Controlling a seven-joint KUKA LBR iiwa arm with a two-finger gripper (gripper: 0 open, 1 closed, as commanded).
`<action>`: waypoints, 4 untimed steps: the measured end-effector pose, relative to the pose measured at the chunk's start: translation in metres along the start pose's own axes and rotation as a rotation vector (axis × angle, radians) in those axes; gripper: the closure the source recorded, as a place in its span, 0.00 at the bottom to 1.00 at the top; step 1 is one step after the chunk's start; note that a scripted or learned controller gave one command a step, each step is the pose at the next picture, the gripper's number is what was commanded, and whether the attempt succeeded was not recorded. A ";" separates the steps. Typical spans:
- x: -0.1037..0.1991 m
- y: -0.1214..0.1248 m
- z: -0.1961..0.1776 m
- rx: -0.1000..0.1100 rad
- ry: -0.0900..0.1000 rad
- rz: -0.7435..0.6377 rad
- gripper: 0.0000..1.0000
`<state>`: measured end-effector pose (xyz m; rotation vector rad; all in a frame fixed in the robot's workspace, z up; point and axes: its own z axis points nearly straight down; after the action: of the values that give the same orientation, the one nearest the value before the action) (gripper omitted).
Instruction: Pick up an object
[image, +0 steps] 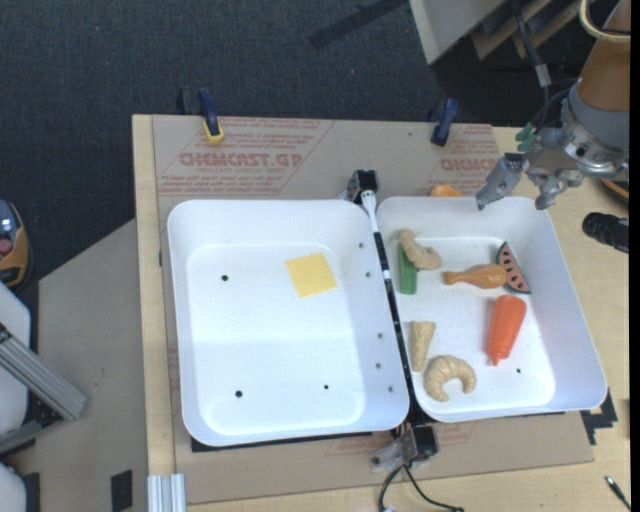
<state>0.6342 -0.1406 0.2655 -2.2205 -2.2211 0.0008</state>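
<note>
**Claw spread and bare above the right bin's far rim**

Start at the near edge of the desk, where you see a cable connector sitting just below the seam between the two bins. In the right bin, the croissant lies closest to you, with a pale wedge-shaped piece just beyond it, near the bin's left wall. To the right of those, the carrot lies lengthwise, well apart from the croissant.

Further back you find the drumstick pointing left, and the watermelon slice touching or nearly touching its right end (you cannot tell which from this angle). The green stick stands along the left wall, and a beige, knobbly piece rests against its far end.

In the left bin, a single yellow square lies flat in the far half.

Beyond the right bin's far rim, a small orange object peeks over the edge. The claw hangs above that far rim at the right corner, its two fingers spread wide with nothing between them. Two blue clamps grip the board at the far edge of the desk.
</note>
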 end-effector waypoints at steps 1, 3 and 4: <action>-0.072 -0.101 0.053 0.009 0.001 0.010 0.00; -0.088 -0.138 0.038 -0.015 -0.010 0.004 0.00; 0.016 -0.047 0.177 -0.003 0.003 -0.012 0.00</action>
<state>0.5874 -0.1247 0.0883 -2.2075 -2.2337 -0.0051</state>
